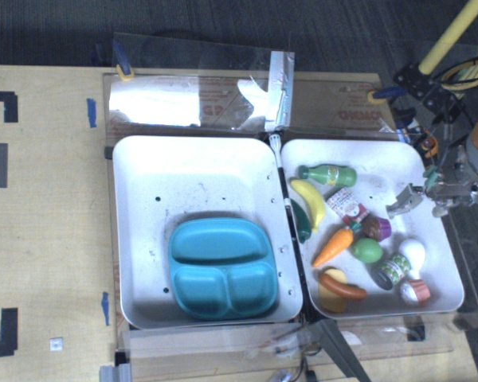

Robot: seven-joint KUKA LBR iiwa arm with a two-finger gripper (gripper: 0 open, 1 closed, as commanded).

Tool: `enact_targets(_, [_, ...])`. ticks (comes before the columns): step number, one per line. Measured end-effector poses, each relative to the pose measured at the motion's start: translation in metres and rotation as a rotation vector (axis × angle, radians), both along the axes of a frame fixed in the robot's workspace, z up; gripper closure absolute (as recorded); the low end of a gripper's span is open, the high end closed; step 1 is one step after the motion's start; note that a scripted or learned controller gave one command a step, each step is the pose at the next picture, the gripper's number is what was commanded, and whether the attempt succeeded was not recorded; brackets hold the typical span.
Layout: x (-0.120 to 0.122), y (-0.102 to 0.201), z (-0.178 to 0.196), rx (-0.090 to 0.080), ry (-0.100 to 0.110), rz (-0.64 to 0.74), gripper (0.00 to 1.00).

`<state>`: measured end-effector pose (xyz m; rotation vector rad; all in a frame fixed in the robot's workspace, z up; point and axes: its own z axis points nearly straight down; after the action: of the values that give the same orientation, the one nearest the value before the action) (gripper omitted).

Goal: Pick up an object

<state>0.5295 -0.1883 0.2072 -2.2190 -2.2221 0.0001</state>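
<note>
Toys crowd the right bin (358, 151); the carrot (333, 247) lies down-left of the jaws (406, 200), long axis slanting up toward them. Jaws hover over the bin's right side, gripping nothing visible; their opening can't be judged.

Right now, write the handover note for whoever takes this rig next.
Hand: above the right white bin's far right side, nothing seen between its fingers.
Things: that bin holds the green plastic bottle, yellow toy banana, orange toy carrot, green ball, white egg and small printed can. The teal divided tray lies in the left white bin.
Done: nothing lifted.
Left: grasp one object and raise it.
</note>
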Motion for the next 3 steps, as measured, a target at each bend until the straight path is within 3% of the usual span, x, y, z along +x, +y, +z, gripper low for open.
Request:
enact_targets(1, [-0.010, 0.039, -0.095, 0.002, 0.005, 0.160, 0.00])
enact_targets(2, [-0.022, -0.016, -0.066, -0.004, -0.004, 0.173, 0.00])
enact_targets(3, [-0.048, 0.060, -0.120, 0.000, -0.007, 0.140, 0.00])
